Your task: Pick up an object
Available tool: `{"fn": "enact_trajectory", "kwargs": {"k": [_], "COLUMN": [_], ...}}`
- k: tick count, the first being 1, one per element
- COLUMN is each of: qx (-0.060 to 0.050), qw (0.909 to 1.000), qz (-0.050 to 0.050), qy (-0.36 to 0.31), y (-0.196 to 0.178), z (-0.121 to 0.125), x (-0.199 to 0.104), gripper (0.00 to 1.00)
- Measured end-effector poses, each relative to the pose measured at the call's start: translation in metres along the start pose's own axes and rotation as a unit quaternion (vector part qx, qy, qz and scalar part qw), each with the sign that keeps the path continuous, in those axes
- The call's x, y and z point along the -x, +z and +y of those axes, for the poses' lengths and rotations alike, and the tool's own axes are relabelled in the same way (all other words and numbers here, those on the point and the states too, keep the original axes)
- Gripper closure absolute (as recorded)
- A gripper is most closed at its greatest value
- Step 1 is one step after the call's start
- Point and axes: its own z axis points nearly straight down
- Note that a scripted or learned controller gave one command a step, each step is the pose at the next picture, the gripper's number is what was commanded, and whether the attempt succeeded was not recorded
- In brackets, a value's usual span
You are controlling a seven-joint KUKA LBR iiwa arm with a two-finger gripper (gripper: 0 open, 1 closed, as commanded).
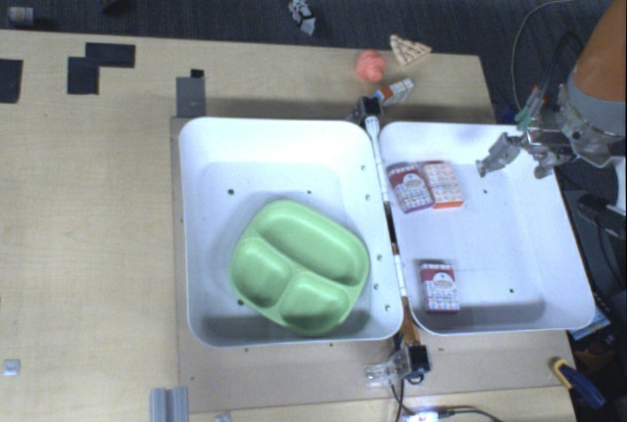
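The right bin (549,244) holds three small cartons. Two lie touching, side by side, near its upper left corner: a dark red carton (409,187) and an orange-edged carton (443,183). A third red carton (439,285) lies apart, nearer the bin's front wall. All three carry printed labels with a white panel, but the writing is too small and blurred to read, and no brand can be made out.

The left bin (206,175) holds a green divided tray (299,263), tilted, with three compartments.

The tool (509,154) hangs over the right bin's upper right corner, well apart from every carton. Nothing lies between its fingers; whether they are spread or closed cannot be told. The arm (600,68) is cut off at the right edge.

On the worktop (88,214) behind the bins lie a pink ball (370,66) and a wedge-shaped item (409,49), indistinct.
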Motion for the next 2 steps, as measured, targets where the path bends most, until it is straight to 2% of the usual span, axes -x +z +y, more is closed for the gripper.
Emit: {"fn": "enact_trajectory", "kwargs": {"k": [1,2], "qx": [0.006,0.007], "qw": [1.0,1.0], "qz": [-0.001,-0.001], "qy": [0.001,0.0], "y": [0.1371,0.1277], "z": [0.0297,0.0302], "x": [-0.0279,-0.029], "gripper": [0.0,1.0]}}
